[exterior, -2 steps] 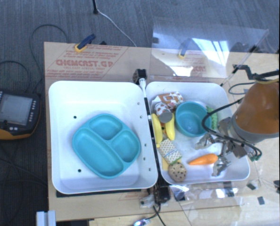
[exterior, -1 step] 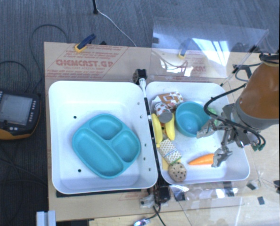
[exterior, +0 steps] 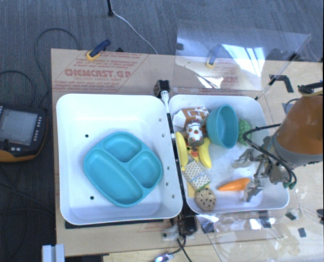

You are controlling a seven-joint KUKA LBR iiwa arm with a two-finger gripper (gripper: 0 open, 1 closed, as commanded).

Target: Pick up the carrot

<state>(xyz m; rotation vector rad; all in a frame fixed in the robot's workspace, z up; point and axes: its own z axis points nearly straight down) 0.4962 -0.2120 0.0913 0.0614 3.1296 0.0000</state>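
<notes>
Gripper (exterior: 253, 179) fingers look spread and holding nothing, carrot (exterior: 234, 185) lying just beside them, probably light, stiff, slick plastic, so I'd pinch mid-body.

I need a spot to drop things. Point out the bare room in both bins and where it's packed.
Left bin: bare floor rings the blue divided plate, widest along the back wall. Right bin: crowded down its left side with the bananas, cookie and teal bowl. One bare patch lies between bowl and carrot, beside the gripper.
</notes>
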